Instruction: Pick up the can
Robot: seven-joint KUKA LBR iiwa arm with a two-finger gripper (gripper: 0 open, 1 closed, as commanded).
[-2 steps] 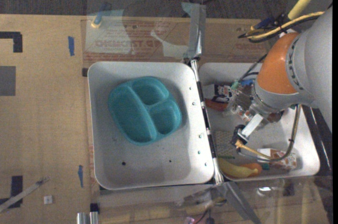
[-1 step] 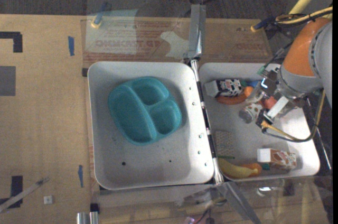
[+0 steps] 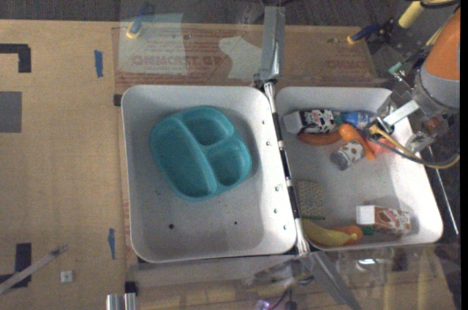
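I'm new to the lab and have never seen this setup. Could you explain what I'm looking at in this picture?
This is one camera fixed above a bench, looking down at a slant. Two shallow white bins sit side by side. The left bin holds a teal divided plate. The right bin holds small toy groceries: a can near the middle, a cow-print milk carton, a carrot, a juice box and a banana. The grey shape with an orange band at the right is a robot arm; its gripper is over the right bin's far right corner, apart from the can. Nothing is visibly held in it.
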